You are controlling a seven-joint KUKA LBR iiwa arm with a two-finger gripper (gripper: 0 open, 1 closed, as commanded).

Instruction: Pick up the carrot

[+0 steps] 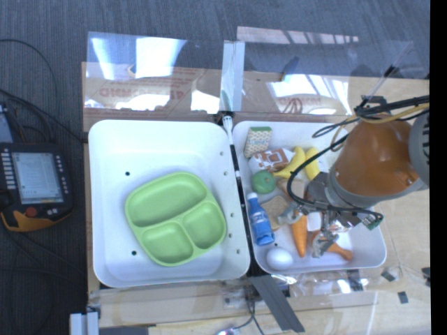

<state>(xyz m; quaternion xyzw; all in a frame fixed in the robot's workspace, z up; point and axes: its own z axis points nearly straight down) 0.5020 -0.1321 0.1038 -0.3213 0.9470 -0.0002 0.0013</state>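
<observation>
step: reaching for the carrot (299, 236) | carrot: lies in right bin (370, 257), beside blue bottle (259, 220), above white egg (279, 258) | gripper (327, 237): just right of it, fingers cannot tell | advice: close across the thick end, avoid the clutter

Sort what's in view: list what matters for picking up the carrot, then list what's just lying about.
For the job:
- carrot, in the right bin
- tool, low over that bin beside the carrot

Lying about:
- green divided plate in the left bin
- blue bottle
- white egg
- green round fruit
- banana
</observation>
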